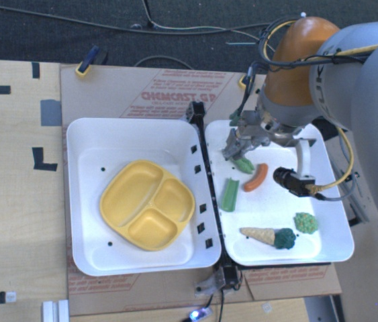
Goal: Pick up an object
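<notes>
My gripper [238, 151] hangs low over the upper left part of the right bin [333, 247]. A small dark green piece [245, 166] lies right at its tip, partly hidden by it; I cannot tell whether they touch. Just right of that lies an orange sausage [256, 178]. A light green stick [229, 194] lies near the bin's left wall. Toward the front lie a cone with a dark green scoop [269, 236] and a pale green floret [305, 223].
The left bin [81, 247] holds a yellow divided plate [148, 204]. A black divider with clips [205, 180] runs between the bins. The arm's orange band [299, 59] and a black cable fitting [293, 181] hang over the right bin's back half.
</notes>
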`<act>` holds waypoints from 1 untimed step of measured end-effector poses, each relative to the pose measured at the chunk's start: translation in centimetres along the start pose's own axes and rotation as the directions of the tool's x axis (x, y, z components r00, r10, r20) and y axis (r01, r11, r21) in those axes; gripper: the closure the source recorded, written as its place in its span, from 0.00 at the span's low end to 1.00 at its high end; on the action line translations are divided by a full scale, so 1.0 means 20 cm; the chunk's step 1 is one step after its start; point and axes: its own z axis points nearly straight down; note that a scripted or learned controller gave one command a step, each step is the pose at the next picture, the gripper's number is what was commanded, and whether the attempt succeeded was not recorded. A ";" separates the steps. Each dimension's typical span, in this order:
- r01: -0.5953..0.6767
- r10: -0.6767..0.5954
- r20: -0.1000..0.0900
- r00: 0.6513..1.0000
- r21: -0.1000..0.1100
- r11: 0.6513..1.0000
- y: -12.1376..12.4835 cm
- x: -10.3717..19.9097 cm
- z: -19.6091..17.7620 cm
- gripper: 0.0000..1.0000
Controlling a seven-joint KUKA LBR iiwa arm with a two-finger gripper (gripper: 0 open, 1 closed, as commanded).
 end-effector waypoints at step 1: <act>-0.001 0.001 0.001 1.000 0.000 1.000 0.08 0.25 0.03 1.00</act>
